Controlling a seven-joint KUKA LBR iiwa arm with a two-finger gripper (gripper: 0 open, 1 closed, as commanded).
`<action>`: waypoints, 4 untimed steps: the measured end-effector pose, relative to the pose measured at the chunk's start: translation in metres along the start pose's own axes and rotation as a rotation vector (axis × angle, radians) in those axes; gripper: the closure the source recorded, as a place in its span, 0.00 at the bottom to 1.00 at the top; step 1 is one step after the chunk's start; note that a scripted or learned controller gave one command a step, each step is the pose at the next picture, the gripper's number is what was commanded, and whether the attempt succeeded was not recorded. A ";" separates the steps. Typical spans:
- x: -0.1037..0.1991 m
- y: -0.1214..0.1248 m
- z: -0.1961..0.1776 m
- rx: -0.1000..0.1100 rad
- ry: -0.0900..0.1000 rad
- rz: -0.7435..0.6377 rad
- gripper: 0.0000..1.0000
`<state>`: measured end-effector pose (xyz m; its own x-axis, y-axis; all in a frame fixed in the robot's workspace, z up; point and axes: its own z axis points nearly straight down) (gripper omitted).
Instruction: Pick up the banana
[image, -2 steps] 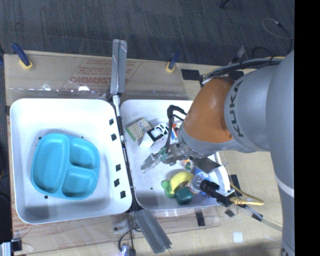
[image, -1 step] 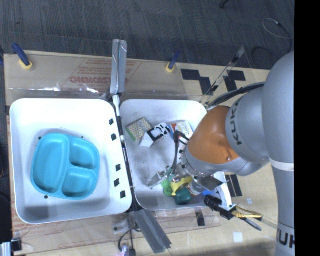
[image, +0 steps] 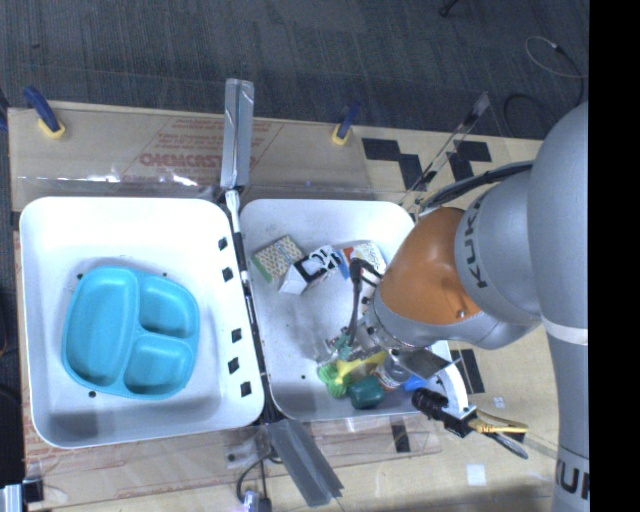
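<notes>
From my station I saw the arm (image: 520, 260) reaching down into the right bin (image: 300, 400), while the left bin (image: 40, 300) held a blue divided tray (image: 130, 330). The banana (image: 352, 367) lay near the right bin's front edge, just beside a green item (image: 366, 394). I could not tell how the jaws stood

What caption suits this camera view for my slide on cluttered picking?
KUKA arm lowers its end effector over the banana in the cluttered right bin.
</notes>
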<state>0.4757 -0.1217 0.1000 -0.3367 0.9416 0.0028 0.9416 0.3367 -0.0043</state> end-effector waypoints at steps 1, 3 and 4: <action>0.083 0.048 -0.092 -0.003 -0.001 0.211 1.00; 0.023 0.008 -0.046 -0.001 0.000 0.111 0.00; 0.008 0.003 0.009 -0.001 0.001 -0.014 0.00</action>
<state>0.4756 -0.1128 0.0905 -0.3502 0.9367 0.0034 0.9367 0.3502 -0.0037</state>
